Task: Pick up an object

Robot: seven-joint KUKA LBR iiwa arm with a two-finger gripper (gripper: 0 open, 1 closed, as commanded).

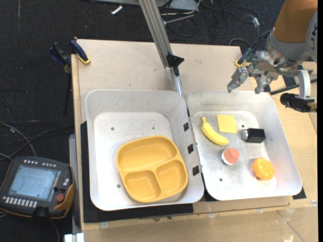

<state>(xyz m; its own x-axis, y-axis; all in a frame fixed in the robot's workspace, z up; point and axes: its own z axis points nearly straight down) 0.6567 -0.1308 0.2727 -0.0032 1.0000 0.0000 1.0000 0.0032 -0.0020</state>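
Reaching in from the right edge of the view, the grey arm (295, 21) is cut off at the top corner, so just its orange band, wrist and claw (248, 81) can be seen. The claw hangs above the far rim of the right bin (282, 158), tilted slightly, and its two fingers (235, 80) stand apart with a clear gap and nothing between them; they touch no object. Below the claw and nearer the viewer, inside that bin, lie five small things. A yellow banana (213, 133) sits down and to the left of the claw, with a flat yellow square (226, 123) just beside it. A small black block (254, 135), with a metallic end that is hard to make out, rests almost directly below the claw. Farther down are a round pink and white piece (230, 156) and an orange fruit (263, 169). Well to the left of the claw, the left bin (101, 135) holds a yellow divided tray (152, 168). A slanted metal pole (157, 26) crosses the worktop (126, 64) and hides part of the seam between the bins.
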